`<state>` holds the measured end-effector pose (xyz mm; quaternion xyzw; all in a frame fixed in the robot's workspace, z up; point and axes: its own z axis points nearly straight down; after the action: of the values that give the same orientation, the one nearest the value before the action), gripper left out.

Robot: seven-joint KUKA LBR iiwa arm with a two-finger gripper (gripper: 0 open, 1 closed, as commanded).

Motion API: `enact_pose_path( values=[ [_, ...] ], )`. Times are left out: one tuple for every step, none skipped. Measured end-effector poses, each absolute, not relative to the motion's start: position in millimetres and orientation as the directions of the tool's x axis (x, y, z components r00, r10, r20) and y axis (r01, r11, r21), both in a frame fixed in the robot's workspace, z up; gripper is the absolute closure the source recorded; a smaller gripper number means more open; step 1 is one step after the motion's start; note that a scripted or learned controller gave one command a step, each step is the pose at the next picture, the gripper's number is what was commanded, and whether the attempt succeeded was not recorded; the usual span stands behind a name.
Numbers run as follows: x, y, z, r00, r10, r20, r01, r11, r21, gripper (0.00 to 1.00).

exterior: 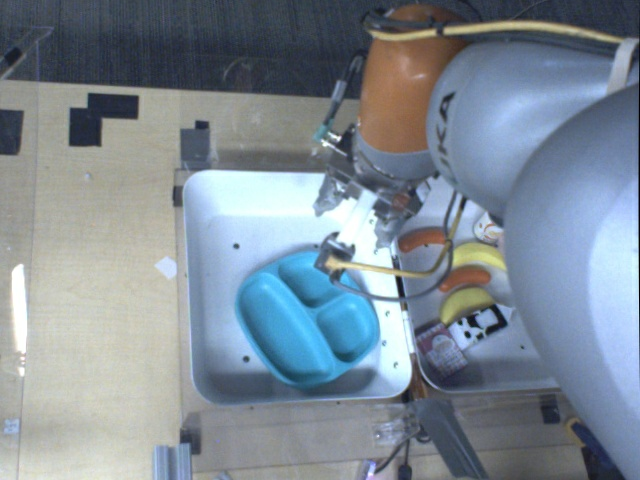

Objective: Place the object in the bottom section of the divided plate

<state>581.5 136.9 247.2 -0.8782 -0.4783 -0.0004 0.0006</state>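
Note:
A blue divided plate (305, 323) lies tilted in the left white bin (215, 268), toward its front right. It has one large section on the left and two smaller ones on the right. My gripper (355, 211) hangs over the bin's back right part, just beyond the plate's far edge. Its two fingers stand apart, and between them I see nothing but the white bin floor. A yellow cable with a dark plug (335, 256) dangles from the wrist over the plate's rim.
The right bin (520, 363) holds two bananas (480, 259), two reddish sausages (428, 238), a small packet (440, 350) and a black-and-white tag (487, 322). The arm covers much of that bin. A wall divides the bins.

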Motion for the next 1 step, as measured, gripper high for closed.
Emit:
enact_pose_path(
  values=[
    [508.1,177.9,321.9,0.539,0.842,0.004,0.842,-0.539,0.001,0.0]
  ],
)
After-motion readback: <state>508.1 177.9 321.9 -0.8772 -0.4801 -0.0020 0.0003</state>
